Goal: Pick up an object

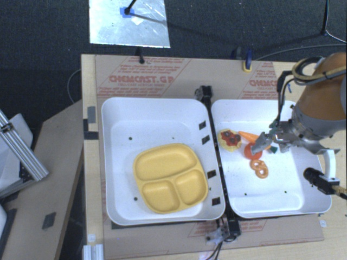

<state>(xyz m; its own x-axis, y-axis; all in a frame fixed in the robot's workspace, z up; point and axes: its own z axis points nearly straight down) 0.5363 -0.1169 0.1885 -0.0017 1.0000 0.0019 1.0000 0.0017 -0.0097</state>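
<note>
Your claw (pixel 264 143) sits low in the right bin (pixel 282 199), right over a red tomato slice (pixel 252 151); can't tell if it's gripping. An orange carrot (pixel 248 136) and a red-topped yellow piece (pixel 229 140) lie just left, a pretzel-like ring (pixel 260 168) below. The left bin (pixel 124 118) holds a yellow divided tray (pixel 169 177).
</note>
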